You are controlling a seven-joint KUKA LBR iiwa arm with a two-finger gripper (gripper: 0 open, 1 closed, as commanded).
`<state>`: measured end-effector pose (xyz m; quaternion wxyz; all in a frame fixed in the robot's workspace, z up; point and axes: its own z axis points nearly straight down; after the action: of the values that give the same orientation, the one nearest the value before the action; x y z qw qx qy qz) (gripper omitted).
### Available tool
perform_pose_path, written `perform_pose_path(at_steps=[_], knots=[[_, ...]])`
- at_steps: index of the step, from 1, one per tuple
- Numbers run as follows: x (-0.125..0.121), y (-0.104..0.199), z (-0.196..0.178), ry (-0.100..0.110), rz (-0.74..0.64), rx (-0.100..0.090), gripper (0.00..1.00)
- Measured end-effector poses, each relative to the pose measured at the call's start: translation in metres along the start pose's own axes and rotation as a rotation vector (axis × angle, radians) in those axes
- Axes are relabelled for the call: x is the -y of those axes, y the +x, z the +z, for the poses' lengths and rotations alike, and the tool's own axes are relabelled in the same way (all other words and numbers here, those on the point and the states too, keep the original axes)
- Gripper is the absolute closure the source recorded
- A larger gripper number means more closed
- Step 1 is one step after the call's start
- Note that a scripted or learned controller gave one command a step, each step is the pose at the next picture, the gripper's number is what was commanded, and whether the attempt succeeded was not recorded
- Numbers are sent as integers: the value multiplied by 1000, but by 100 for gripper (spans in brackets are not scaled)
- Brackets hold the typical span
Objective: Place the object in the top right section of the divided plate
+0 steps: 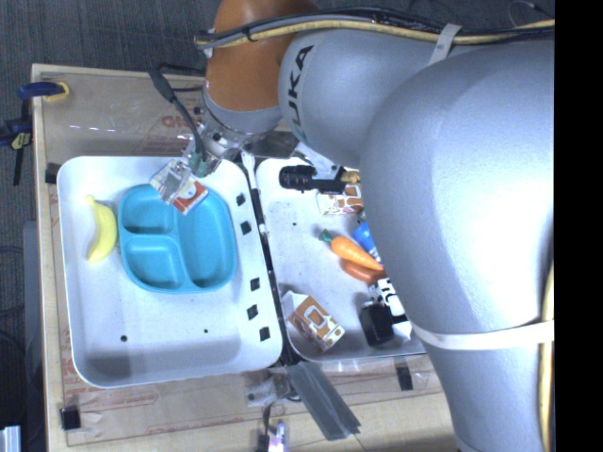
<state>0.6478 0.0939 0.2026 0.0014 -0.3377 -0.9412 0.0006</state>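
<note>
Camera view: gripper (186,179) is hanging over the top right corner of the blue divided plate (179,238), fingers pinching a small red-and-white packet (191,197). Packet is sitting just below the jaws, overlapping the plate's upper right rim, tilted; can't tell whether it is touching the plate. Looks like the release stage: target section is lying directly under and slightly left of the packet, so only a short drop is remaining. Banana (101,231) is lying left of the plate in the left bin (141,347); carrot (350,250) is sitting in the right bin (301,262).
</note>
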Motion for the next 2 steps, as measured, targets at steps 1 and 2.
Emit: perform_pose_path(at_steps=[1, 2], knots=[[-1, 0, -11, 0, -3, 0, 100], [-46, 56, -10, 0, -72, 0, 100]])
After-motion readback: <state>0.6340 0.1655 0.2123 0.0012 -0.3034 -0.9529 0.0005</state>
